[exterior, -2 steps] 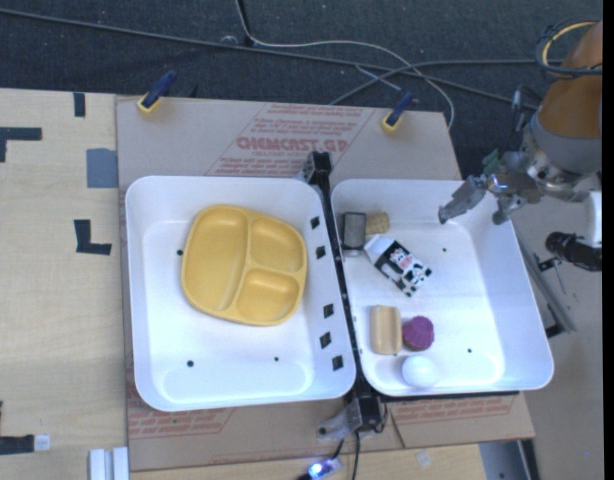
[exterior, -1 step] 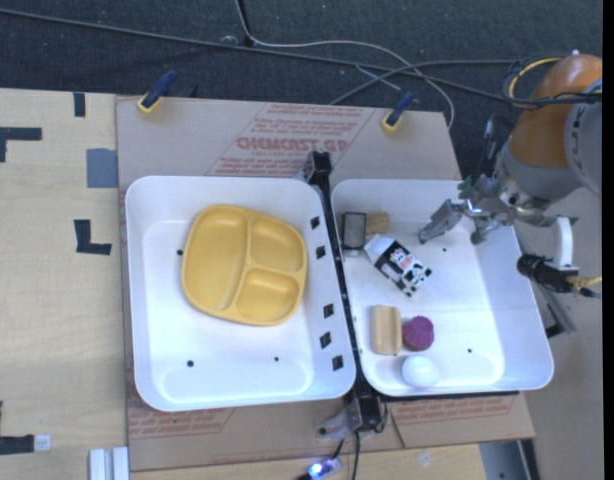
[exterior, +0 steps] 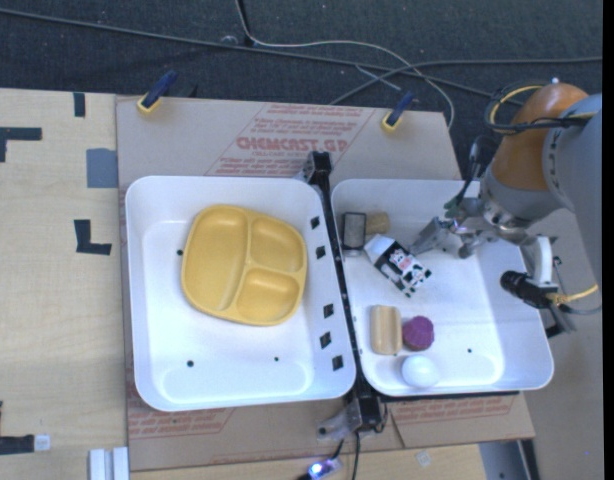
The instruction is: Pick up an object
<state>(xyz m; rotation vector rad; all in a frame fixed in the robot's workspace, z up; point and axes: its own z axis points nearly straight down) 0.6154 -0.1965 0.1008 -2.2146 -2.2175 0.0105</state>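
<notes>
Over the right bin (exterior: 507, 368), the gripper (exterior: 442, 236) hung just beside a small black-and-white toy (exterior: 399, 265), its fingers spread apart and empty. That toy lay near the bin's middle, tilted, with a tan cylinder (exterior: 385, 329), a purple piece (exterior: 418, 333) and a white ball (exterior: 420, 370) nearer the front wall. It looked light and stiff, probably smooth plastic; a grasp across its narrow body seemed safest. Left of the divider, a yellow sectioned plate (exterior: 243, 264) rested in the other bin (exterior: 152, 298).
</notes>
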